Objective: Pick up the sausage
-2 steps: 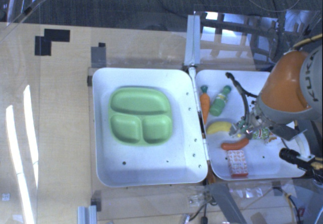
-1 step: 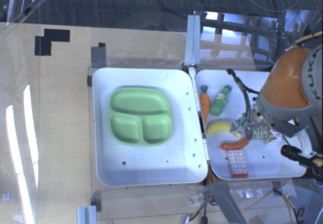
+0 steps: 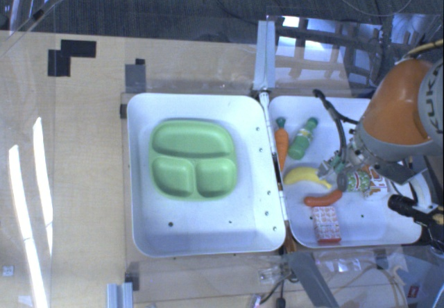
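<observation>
The sausage (image 3: 323, 198) is a short red-orange link lying flat on the floor of the right bin (image 3: 368, 230), just below a yellow banana (image 3: 306, 176). My gripper (image 3: 345, 164) hangs low over the right bin, a little above and to the right of the sausage, close to a small printed carton (image 3: 363, 181). Nothing of the sausage is lifted; it rests on the bin floor apart from the gripper. The arm's orange band (image 3: 394, 111) covers the bin's back right part.
In the right bin also lie an orange carrot (image 3: 281, 144), a green bottle (image 3: 303, 139) and a red-and-white packet (image 3: 326, 224). The left bin (image 3: 201, 234) bears a green divided plate (image 3: 193, 159). A metal divider (image 3: 276, 168) runs between the bins.
</observation>
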Robot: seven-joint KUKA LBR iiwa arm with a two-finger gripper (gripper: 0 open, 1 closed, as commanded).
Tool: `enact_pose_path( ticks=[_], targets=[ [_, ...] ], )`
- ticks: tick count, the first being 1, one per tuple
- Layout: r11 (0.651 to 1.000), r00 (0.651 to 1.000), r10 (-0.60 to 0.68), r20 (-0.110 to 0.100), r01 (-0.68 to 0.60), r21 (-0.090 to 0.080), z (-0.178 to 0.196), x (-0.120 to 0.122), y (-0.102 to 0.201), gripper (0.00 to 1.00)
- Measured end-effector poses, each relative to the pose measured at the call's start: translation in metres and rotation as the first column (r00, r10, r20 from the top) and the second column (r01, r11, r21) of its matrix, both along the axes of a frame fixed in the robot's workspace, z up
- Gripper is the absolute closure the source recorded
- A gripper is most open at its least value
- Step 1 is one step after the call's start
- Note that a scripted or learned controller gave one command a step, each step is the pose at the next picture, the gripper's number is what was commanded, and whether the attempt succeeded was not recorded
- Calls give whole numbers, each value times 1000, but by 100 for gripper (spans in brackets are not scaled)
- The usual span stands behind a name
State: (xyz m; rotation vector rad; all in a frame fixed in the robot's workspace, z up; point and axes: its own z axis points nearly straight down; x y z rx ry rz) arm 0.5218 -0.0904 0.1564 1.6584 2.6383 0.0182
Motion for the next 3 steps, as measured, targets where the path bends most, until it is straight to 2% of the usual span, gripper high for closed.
enact_pose_path(
  ticks=[2, 3],
  targets=[
    [1000, 1000, 14, 19, -14, -4, 22, 7, 2, 100],
    [997, 997, -74, -16, 74, 3, -57, -27, -16, 100]
  ],
)
